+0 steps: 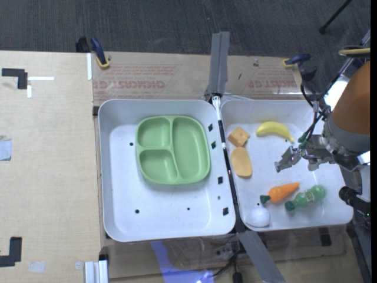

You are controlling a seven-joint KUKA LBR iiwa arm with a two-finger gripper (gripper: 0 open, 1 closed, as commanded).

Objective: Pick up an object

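A: Entry, single overhead view. Landmark for all positions: the green divided plate [173, 150], which lies in the left bin [118, 217], toward its far side. Three compartments, nothing seen in any of them.

B: Arm?

A: Grey arm [353, 114] with orange band comes in well to the right of the plate, over the right bin [330, 217]. The gripper [287, 160] points back toward the plate and sits above bare bin floor.

B: Jaw state?

A: Fingers look slightly parted at the tips, a small gap. Nothing is seen between them. At this slant I cannot say how high the tips are above the floor.

B: Candidate objects, all in the right bin?

A: Yes. Closest to the plate, just across the divider: a tan cube-like block [238, 137], and just in front of it a tan oval piece [241, 161], the two nearly touching. Farther right and toward the back: a yellow banana [274, 130], behind the gripper and apart from it. Right of the plate and nearer the camera: an orange carrot [282, 191], with a green bottle [306, 197] just beyond it. A white rounded object [257, 217] sits at the front edge, closest to the plate's near right corner.

B: Contact with any of these?

A: None visible. Carrot and banana are the nearest, one on each side of the gripper.
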